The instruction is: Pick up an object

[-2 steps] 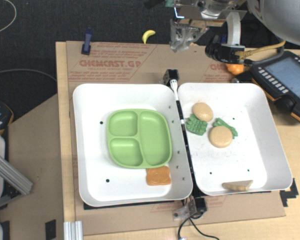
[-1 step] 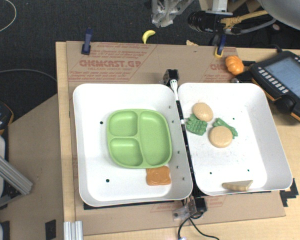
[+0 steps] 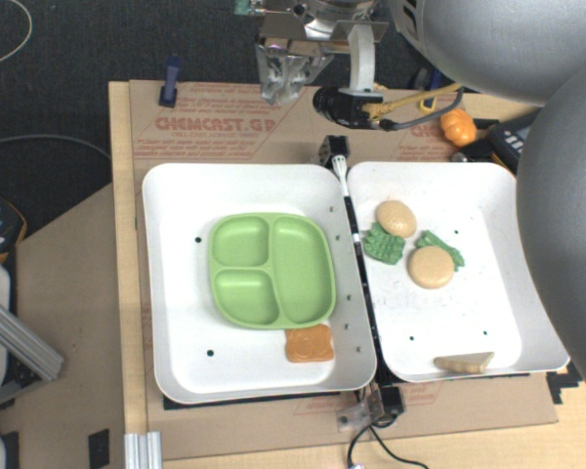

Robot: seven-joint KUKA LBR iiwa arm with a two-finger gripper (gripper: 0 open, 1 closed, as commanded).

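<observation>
Over the table's far edge, the pincer [image 3: 283, 78] hangs open and empty. Left bin [image 3: 171, 262]: one green plate [image 3: 272, 270], one orange piece [image 3: 309, 344]. Right bin [image 3: 488, 262]: two buns [image 3: 395, 218], two green leaves [image 3: 383, 246], one wedge [image 3: 463, 362].

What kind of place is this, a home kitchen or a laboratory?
Most likely a robot laboratory bench, not a kitchen. Two shallow white bins sit on a brown board with loose cables, a grey arm's claw hangs above them, and the food pieces, such as the orange block, look like toys.
</observation>
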